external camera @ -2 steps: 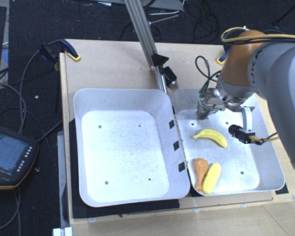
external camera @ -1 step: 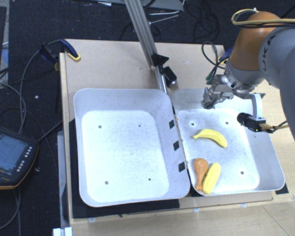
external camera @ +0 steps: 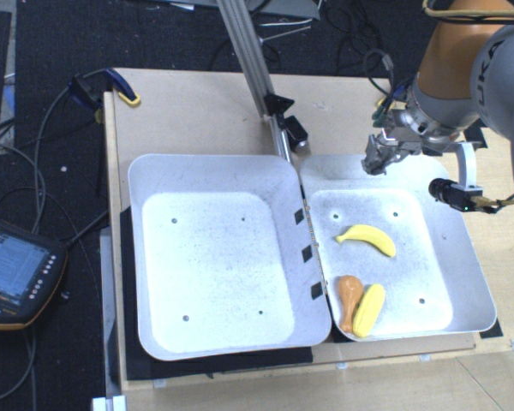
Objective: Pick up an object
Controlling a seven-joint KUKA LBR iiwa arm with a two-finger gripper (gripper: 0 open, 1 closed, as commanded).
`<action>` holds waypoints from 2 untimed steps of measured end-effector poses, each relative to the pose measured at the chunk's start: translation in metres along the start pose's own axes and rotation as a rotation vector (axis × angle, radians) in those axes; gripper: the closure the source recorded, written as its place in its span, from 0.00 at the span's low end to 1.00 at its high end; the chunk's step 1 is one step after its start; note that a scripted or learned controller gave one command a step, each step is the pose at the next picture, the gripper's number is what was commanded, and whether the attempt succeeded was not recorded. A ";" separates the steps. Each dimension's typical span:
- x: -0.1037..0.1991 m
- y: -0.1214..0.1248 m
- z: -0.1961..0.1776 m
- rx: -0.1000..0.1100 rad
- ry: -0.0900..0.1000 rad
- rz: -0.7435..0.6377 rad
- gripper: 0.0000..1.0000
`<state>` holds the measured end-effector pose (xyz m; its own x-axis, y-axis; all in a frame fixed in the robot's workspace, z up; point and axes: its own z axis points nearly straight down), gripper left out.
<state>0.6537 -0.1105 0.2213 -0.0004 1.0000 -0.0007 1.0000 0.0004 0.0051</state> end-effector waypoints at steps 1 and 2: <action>0.053 -0.026 -0.011 0.004 0.002 -0.004 1.00; 0.110 -0.043 -0.014 0.005 0.002 -0.005 1.00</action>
<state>0.6104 -0.0003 0.2349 -0.0053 1.0000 0.0013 1.0000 0.0053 -0.0002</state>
